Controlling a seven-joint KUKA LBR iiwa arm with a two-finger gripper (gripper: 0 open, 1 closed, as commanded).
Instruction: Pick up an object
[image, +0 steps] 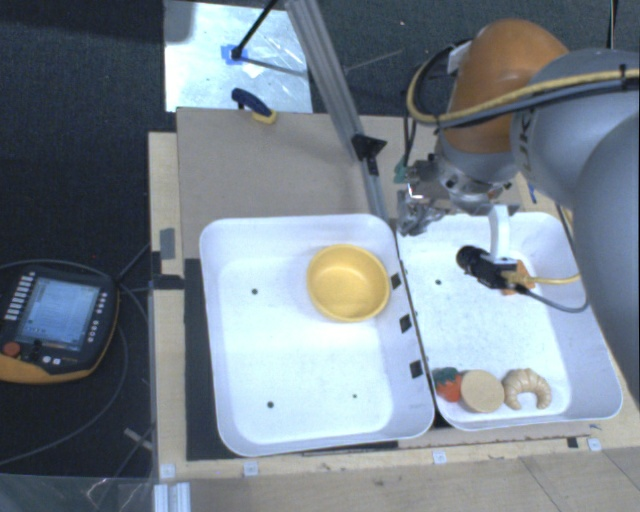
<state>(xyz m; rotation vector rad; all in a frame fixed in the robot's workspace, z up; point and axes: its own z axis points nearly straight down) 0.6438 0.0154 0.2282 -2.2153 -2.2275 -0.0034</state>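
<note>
A yellow bowl (347, 282) sits in the left bin (240, 390), near its far right corner. In the near left corner of the right bin (590, 385) lie a croissant (527, 388), a round tan biscuit (481, 391) and a small red and green item (446, 382). My gripper (416, 216) hangs over the far left corner of the right bin, close to the wall between the bins. It is well apart from the three items and just right of the bowl. Nothing shows in it.
A black cylinder with an orange tip (488, 268) and a yellow cable hang from the wrist over the right bin. A slanted metal pole (340, 100) crosses behind the bins. A teach pendant (50, 320) lies on the floor at left.
</note>
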